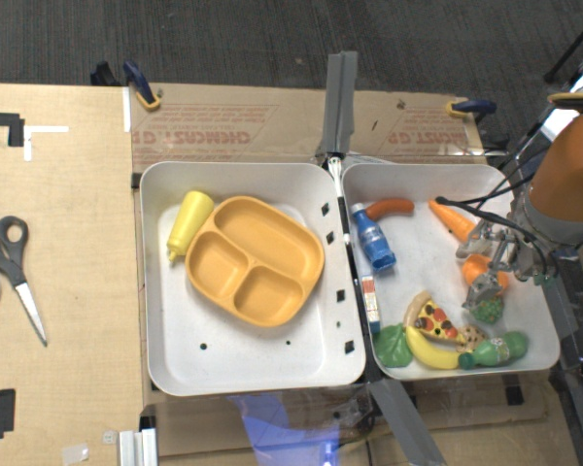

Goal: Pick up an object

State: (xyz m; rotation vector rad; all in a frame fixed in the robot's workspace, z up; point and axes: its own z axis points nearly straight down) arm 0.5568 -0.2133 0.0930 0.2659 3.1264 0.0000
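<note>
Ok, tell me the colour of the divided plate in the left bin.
Orange-yellow; the divided plate shows in the camera view.

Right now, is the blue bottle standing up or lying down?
Lying down. The blue bottle rests on its side on the floor of the right bin, its whole length showing, beside the divider between the bins.

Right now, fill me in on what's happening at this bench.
A grey robot arm with an orange band reaches in from the right, its end effector low over the right bin, above a small orange piece and a green piece. Whether it grips anything cannot be told. That bin also holds a blue bottle, a hot dog, a carrot, a pizza slice and a banana. The left bin holds an orange divided plate and a yellow bottle.
</note>
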